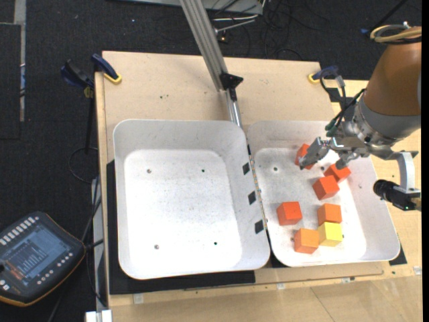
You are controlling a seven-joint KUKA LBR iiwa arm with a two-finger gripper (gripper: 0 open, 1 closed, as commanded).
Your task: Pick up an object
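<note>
Several blocks lie in the right white bin [375, 247]. My gripper [331, 157] hangs over the bin's upper part, its fingers spread open with nothing between them. A red-orange block [304, 155] sits just outside the left finger [316, 153]. Another red-orange block [340, 173] lies just below the right finger, partly hidden by it. Lower down are a red-orange block [326, 188], a red-orange block [289, 212], an orange block [329, 213], a yellow block [331, 233] and an orange block [305, 240].
The left white bin [127, 180] lies beside the right one on the wooden bench. A metal pole [208, 45] slants in from the top to the seam between the bins. A teach pendant [33, 257] lies at lower left.
</note>
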